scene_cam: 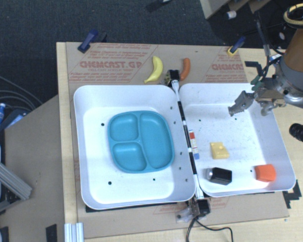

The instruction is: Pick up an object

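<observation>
The grey arm's claw (247, 104) hung over the far right part of the right-hand shallow white bin (272, 135), coming in from the right side. One grey finger (239, 105) pointed down and left, another darker piece showed near the wrist, and nothing sat between them; whether they were spread or closed I could not tell from that angle.

Below the claw, well apart from it, three things lay on the bin floor: a small yellow block with a raised stud (219, 150) near the middle, a black boxy object (219, 175) by the near wall, and an orange cube-like block (265, 173) in the near right corner. Nothing stood between the claw and any of them.

The left-hand white bin (91, 115) held a blue divided plastic plate (140, 141) with three compartments. Behind the bins, on the brown worktop (116, 64), lay a yellow toy banana (154, 69) and an orange toy carrot-like piece (185, 68). A blue clamp (88, 41) gripped the worktop's far left corner.

The arm's upper part was cut off at the right edge, and the wrist was cluttered with cables, hard to make out.
</observation>
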`<move>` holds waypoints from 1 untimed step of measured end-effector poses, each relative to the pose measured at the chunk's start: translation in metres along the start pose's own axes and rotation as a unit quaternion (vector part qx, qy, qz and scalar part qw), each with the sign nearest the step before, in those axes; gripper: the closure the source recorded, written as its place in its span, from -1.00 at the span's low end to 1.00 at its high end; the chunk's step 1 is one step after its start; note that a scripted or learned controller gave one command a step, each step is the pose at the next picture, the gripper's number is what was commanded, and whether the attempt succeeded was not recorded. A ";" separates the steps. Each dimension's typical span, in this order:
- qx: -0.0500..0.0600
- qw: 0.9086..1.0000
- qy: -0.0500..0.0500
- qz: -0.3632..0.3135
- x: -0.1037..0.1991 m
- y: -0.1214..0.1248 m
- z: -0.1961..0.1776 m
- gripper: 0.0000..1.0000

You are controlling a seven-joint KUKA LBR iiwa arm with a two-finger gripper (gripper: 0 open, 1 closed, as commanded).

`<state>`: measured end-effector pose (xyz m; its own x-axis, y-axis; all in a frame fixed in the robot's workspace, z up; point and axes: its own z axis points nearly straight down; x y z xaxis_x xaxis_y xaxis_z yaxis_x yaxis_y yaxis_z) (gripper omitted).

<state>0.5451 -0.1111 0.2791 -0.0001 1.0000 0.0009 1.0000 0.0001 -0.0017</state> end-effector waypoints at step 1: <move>0.001 1.000 0.000 0.000 -0.015 0.025 0.149 -1.00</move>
<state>0.5694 -0.1262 0.1305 0.0008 1.0000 0.0009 1.0000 -0.0008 -0.0039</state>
